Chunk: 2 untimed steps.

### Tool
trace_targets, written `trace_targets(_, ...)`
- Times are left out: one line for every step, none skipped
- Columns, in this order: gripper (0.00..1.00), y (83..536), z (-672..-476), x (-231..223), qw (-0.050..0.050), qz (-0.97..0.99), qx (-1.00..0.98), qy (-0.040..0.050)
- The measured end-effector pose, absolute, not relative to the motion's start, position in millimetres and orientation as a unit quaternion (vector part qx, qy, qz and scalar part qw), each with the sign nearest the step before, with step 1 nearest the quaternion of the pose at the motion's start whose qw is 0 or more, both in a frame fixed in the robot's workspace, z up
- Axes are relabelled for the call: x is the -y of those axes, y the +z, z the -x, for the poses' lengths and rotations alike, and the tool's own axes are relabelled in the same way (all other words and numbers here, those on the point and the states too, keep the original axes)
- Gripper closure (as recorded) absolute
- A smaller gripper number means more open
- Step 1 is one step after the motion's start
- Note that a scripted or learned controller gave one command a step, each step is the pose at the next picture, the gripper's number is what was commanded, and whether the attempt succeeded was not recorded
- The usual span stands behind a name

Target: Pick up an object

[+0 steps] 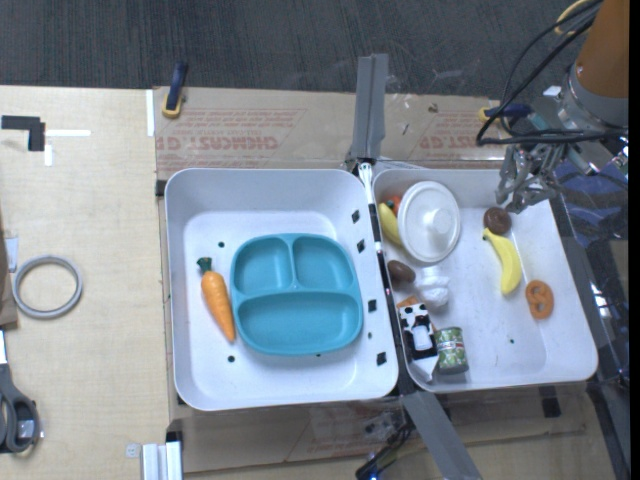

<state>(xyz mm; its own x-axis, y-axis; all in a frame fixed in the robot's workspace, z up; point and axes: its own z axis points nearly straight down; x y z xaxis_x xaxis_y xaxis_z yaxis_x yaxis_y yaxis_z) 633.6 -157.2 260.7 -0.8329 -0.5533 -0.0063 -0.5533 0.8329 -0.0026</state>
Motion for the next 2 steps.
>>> trace_targets(1.0, 123, -597.2, 182, 0.002, 0.33, -0.944, 0.0005)
trace_targets(1.0, 236, -623.3, 178, 0.004, 0.271, -0.962, -0.0005)
